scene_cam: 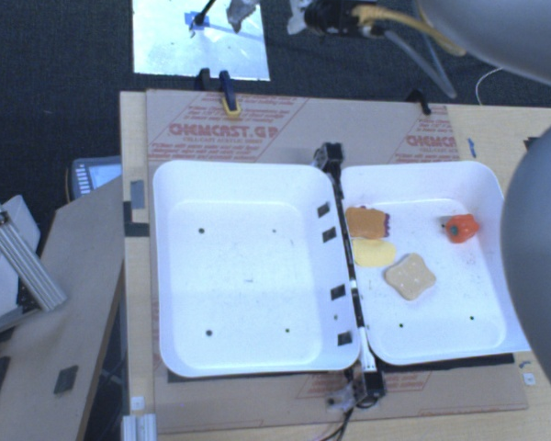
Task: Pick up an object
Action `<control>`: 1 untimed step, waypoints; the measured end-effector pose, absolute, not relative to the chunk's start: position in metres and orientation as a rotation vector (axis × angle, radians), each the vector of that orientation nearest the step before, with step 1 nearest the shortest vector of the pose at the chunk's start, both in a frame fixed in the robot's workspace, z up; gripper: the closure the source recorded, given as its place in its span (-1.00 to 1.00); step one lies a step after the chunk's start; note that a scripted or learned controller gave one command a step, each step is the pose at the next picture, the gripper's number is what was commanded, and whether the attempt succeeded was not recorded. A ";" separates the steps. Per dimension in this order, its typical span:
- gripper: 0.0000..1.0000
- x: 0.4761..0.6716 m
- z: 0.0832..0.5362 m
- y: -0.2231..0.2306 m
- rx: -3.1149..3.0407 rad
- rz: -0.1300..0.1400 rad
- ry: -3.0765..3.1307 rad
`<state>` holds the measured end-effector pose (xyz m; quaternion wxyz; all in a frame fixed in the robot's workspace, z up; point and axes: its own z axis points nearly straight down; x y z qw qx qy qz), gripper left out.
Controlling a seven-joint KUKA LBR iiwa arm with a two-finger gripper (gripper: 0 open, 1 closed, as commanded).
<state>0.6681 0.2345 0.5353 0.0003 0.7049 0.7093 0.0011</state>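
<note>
The right bin (477,177) holds several small items. An orange-brown piece with a purple edge (367,222) lies near its left wall, with a flat yellow piece (375,254) just below it. A tan toast-shaped slice (410,277) lies toward the middle, and a red-orange object (460,229) sits further right. My gripper (272,5) hangs high at the top of the view, beyond the far edge of the bench and well away from both bins. It is open, with nothing between its fingers (241,0).
The left bin (165,246) sits beside the right one, joined by black clips along the divider (342,246). A shiny metal plate (179,35) lies on the floor at the back. A yellow clamp (230,107) grips the board. The grey arm (537,246) looms along the right.
</note>
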 end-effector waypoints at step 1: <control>1.00 0.668 0.547 0.235 2.209 0.008 2.232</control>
